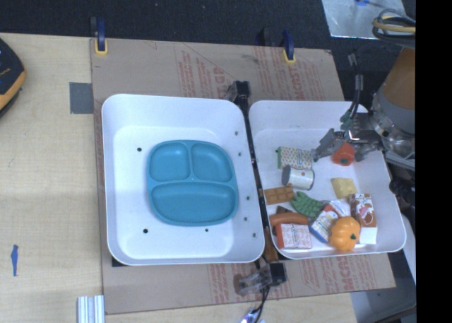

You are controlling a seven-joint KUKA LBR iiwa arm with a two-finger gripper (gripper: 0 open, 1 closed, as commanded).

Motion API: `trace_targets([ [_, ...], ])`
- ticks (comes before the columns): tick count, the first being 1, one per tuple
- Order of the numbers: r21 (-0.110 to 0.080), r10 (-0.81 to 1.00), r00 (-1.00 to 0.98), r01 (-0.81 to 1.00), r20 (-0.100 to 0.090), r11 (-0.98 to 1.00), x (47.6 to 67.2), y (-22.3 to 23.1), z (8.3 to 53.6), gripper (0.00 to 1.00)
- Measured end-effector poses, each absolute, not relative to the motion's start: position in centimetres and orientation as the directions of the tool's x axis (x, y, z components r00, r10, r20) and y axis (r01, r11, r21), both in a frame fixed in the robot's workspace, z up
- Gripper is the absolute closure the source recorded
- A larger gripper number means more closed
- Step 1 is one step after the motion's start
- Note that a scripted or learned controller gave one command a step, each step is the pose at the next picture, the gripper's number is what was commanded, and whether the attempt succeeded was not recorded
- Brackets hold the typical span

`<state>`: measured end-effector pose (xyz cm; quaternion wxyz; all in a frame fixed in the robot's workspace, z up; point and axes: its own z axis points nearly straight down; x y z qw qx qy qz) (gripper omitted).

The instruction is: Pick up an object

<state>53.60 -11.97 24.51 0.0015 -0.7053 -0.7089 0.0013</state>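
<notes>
Colours, as seen from above:
- Two bins: left bin (113, 173) and right bin (272, 120), both white.
- Plate (192, 180) in left bin: light blue, three compartments.
- Surface (42, 173): pale wood tone; brown cardboard sheet (212, 67) under the bins, faint red print.
- Clamps (100, 35) on the cardboard's far edge: blue and yellow.
- Right bin contents: orange pumpkin (345, 233); green ridged piece (308, 205); pale yellow block (344, 187); red sausage (289, 220); silver can (298, 177).
- Pincer (337, 143): dark grey, with an orange-red object (344, 154) beside it.
</notes>
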Motion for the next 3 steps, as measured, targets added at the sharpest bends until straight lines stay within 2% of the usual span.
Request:
trace_targets([
  [1,-0.016,1.000,-0.005,1.000,0.004,0.005,48.4,-10.7,10.8,0.00],
  [2,-0.007,1.000,-0.007,1.000,0.000,0.007,48.8,-10.9,12.5,1.00],
  [3,-0.007,1.000,-0.007,1.000,0.000,0.007,48.8,-10.9,12.5,0.00],
])
